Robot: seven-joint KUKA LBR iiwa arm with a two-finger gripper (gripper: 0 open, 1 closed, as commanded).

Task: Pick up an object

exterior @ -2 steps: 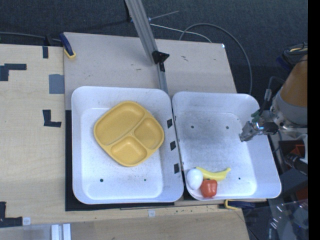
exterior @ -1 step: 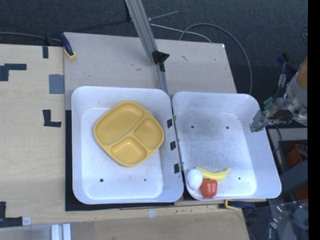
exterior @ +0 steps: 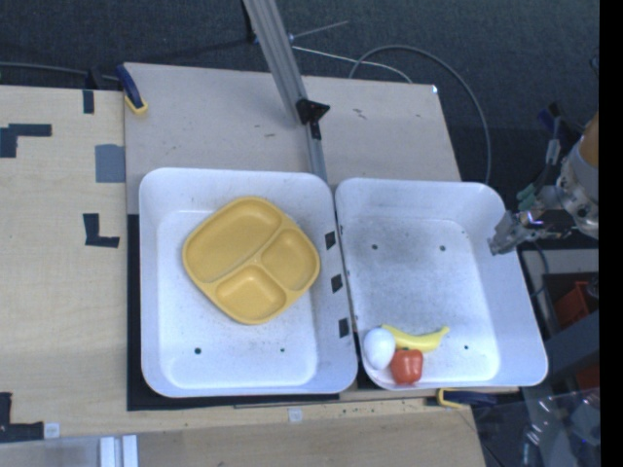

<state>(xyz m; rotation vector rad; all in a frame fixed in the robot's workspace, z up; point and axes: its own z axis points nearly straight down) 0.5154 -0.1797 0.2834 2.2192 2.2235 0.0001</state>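
— Where is your claw?
— My claw [exterior: 508, 233] hangs at the right bin's [exterior: 428, 202] right rim; its grip I cannot tell.
— And the objects?
— Banana [exterior: 421, 338], egg [exterior: 379, 347] and pepper [exterior: 408, 365] huddle in that bin's near corner; a plate [exterior: 251, 259] fills the left bin [exterior: 161, 290].

Arm [exterior: 584, 178] cropped at right edge

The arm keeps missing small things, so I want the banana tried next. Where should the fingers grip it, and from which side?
Probably the banana at its middle, coming straight down from above. It lies flat and curved near the right bin's near wall, with a white ball and a red piece crowding its left end. The fingers should close across its narrow width, towards the freer right half.
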